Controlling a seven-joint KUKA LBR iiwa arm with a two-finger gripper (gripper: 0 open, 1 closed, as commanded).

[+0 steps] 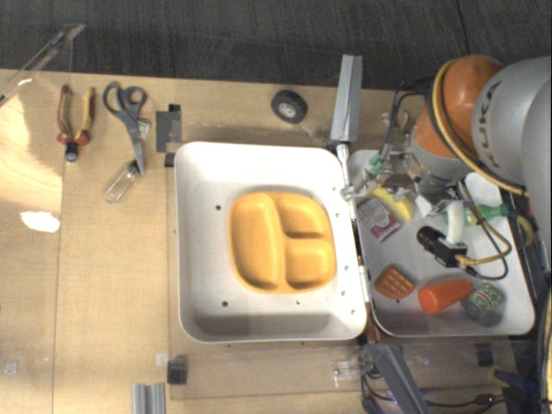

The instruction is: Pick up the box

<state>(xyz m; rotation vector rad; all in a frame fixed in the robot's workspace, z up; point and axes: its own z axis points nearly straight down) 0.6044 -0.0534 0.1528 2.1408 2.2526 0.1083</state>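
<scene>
Small white-and-maroon cardboard box (pixel 377 216) lies flat in the right white bin (pixel 517 324), near its left wall, just below the grey metal gripper (pixel 376 174).

Whether the claw is spread or closed cannot be told; wrist clutter hides it. Risks: a yellow plastic piece (pixel 393 203) touching the box probably gets pinched instead, or the flat box skids against the wall.
</scene>
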